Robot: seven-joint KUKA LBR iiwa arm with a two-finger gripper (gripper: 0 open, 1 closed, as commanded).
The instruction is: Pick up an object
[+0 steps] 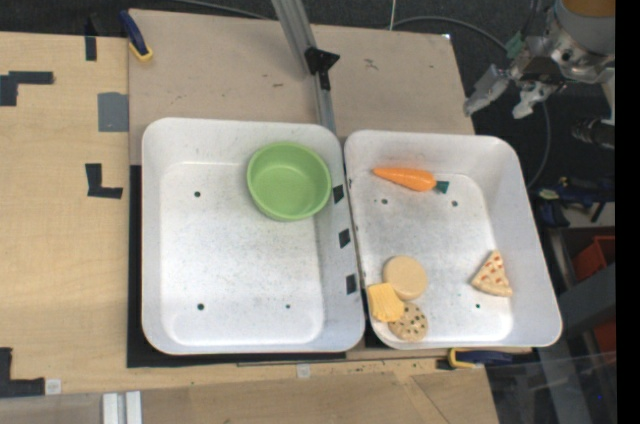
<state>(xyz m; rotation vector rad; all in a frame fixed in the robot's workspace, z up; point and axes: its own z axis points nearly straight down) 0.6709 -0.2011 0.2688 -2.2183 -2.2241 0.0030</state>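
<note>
Bins of shallow white plastic, speckled with dark flecks, are set side by side on the bench: the left bin [170, 312] and the right bin [520, 242], both with rounded corners. A round green bowl [289, 180], smooth and glossy, is seen in the left bin near its upper right corner. In the right bin, a tapered orange carrot [405, 178] is laid near the top, a wedge of pizza [492, 275] near the right wall, and a tan disc [405, 276], a yellow cheese block [384, 302] and a dotted cookie [409, 323] are clustered, touching, at the lower left. The gripper [503, 98] is held outside the bins, above the right bin's upper right corner, its metallic fingers spread apart with nothing between them.
</note>
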